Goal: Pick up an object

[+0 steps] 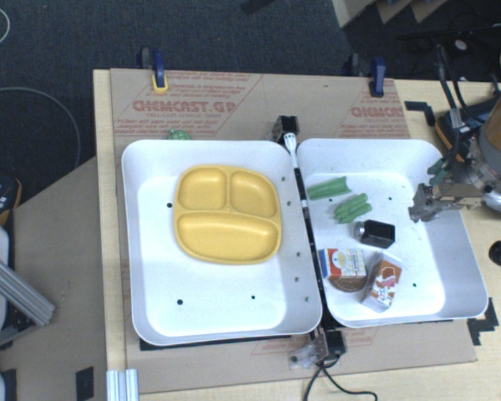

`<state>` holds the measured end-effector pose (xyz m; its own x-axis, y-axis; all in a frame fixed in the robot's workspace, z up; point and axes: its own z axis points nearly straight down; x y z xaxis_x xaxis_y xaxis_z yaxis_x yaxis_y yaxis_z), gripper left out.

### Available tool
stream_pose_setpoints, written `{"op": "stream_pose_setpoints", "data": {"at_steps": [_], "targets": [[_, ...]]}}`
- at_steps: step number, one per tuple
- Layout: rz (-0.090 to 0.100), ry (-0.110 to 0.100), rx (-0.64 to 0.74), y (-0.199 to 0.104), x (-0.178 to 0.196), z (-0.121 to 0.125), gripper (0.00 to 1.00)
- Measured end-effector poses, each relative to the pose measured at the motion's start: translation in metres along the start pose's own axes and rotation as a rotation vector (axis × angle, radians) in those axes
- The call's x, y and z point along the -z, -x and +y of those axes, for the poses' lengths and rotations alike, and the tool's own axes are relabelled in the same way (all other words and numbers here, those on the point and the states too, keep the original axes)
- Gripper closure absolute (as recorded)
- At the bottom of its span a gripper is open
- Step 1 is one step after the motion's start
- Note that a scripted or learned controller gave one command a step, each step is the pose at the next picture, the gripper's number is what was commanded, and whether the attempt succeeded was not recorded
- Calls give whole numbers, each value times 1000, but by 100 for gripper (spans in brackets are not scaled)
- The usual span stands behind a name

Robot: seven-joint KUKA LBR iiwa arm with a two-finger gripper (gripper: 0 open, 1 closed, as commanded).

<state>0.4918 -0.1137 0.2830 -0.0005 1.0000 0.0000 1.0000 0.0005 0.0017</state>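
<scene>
While the gripper, whose jaw state could not be told, hung at the right bin's three o'clock edge, the black block at centre was best approached squarely from above.

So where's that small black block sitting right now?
The small black block lies in the right white bin, just below the green pieces and above the orange-and-white packets.

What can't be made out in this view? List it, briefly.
- Gripper: small and dark over the right bin; finger state unreadable.
- Arm: cut off by the right edge.
- Carton: print too small to read.
- Brown round item: partly covered by the packet.
</scene>
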Motion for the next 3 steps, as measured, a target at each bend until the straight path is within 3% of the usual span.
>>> {"op": "stream_pose_setpoints", "data": {"at_steps": [1,3], "targets": [[0,2,5,-46,19,-12,100],[1,5,6,-125,108,1,100]]}}
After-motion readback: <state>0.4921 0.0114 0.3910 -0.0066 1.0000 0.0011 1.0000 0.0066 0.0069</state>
